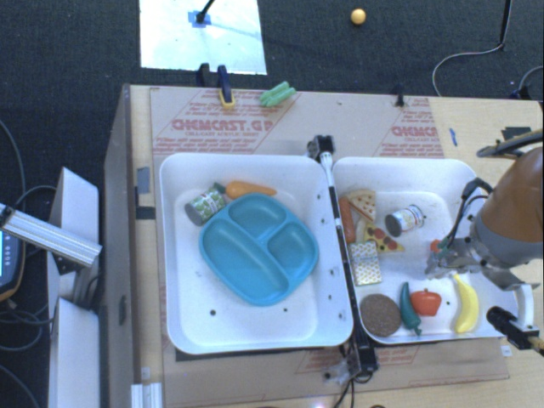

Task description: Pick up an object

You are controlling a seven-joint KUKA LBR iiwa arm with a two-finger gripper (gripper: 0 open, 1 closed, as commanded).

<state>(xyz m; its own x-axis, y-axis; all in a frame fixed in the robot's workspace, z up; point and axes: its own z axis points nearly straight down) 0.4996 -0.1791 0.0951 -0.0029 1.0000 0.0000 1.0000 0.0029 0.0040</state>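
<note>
My gripper (444,262) hangs low over the right part of the right bin (455,177), under the grey and orange arm (514,215). A yellow banana (466,303) lies just below it, and a red tomato (427,302) and a green pepper (409,308) lie to its lower left. A small red thing (435,246) peeks out at the gripper's left edge. A silver can (405,220) lies on its side further left. I see nothing held between the fingers.
The right bin also holds a cheese wedge (363,203), a pizza slice (384,240), a speckled square (366,263) and a brown disc (381,313). In the left bin (183,313) lie a blue divided plate (258,247), a carrot (249,189) and a small can (206,204).
</note>
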